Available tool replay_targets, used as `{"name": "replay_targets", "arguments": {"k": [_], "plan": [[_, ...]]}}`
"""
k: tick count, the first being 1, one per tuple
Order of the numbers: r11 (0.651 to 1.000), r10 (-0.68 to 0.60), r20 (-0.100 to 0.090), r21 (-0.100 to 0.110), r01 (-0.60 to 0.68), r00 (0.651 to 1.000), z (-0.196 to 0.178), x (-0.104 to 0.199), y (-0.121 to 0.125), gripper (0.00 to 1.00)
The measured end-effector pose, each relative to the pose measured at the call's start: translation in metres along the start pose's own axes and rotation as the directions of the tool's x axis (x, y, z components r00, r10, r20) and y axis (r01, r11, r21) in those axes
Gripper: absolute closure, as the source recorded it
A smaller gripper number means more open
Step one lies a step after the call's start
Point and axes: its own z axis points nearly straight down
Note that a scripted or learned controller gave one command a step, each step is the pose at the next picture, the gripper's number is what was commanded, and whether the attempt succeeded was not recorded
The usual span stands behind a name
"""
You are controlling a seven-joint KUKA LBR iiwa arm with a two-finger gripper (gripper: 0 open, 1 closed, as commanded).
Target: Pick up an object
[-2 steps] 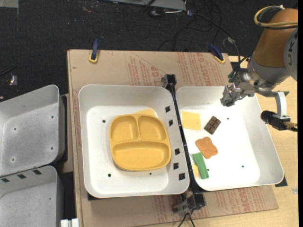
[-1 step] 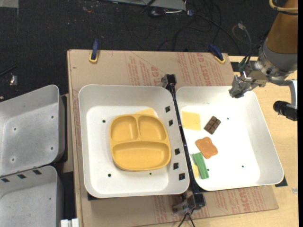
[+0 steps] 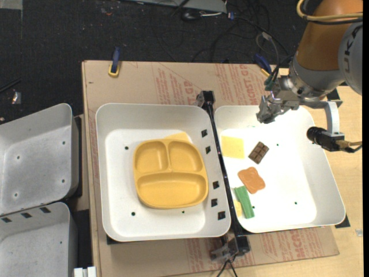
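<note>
The right bin (image 3: 323,206) holds a pale yellow square (image 3: 233,146), a small brown chocolate-like block (image 3: 259,152), an orange flat piece (image 3: 252,179) and a green stick (image 3: 244,202). My gripper (image 3: 267,115) hangs over the bin's back edge, up and to the right of the yellow square and apart from every piece. Nothing shows between its fingers. The left bin (image 3: 109,154) holds a yellow divided tray (image 3: 170,173).
Spare white bin parts (image 3: 34,154) lie off the bench at the left. A black clip strip (image 3: 214,154) runs between the two bins. A blue clamp (image 3: 115,62) sits on the cardboard's back edge. Cables trail on the dark floor behind.
</note>
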Motion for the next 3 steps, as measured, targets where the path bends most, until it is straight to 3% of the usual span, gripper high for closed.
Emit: {"name": "replay_targets", "arguments": {"k": [2, 3], "plan": [[1.000, 0.001, 0.000, 0.003, -0.001, 1.000, 0.020, 0.104, -0.032, 1.00], [1.000, -0.002, 0.000, 0.002, 0.002, 1.000, 0.028, 0.168, -0.035, 1.00]]}}
